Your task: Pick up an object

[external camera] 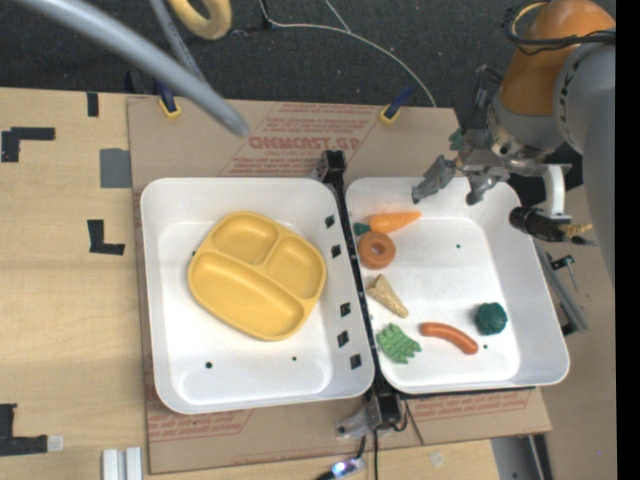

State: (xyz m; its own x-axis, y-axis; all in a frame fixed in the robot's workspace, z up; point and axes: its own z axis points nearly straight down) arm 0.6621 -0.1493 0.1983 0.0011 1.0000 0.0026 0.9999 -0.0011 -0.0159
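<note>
While the left bin [160, 298] carries one yellow divided plate [258, 274], lying a little left of the frame's centre with its long axis running from upper left to lower right, the pickable things all lie in the right bin [530, 308]. Bare white floor rings the plate on every side, widest along the bin's lower edge.

Just right of the divider between the bins, a carrot [391, 223] lies near the right bin's upper left corner, its long axis almost level and its tip pointing right. A brown ring [377, 250] sits just below it, close to touching. Lower down, a pale wedge [387, 296] slants from upper left to lower right, and green leaves [398, 344] lie near the bin's lower left edge. A sausage [449, 337] runs left to right with a slight downward tilt, and a dark green lump [490, 317] sits just beside its right end. The bin's middle and upper right floor is open.

At the upper right, the gripper [452, 184] hangs over the bin's top rim, fingers spread apart with nothing between them, well apart from the carrot.

Both bins rest on cardboard [300, 143] over a pale wooden worktop [60, 298]; dark floor fills the frame's top.
</note>
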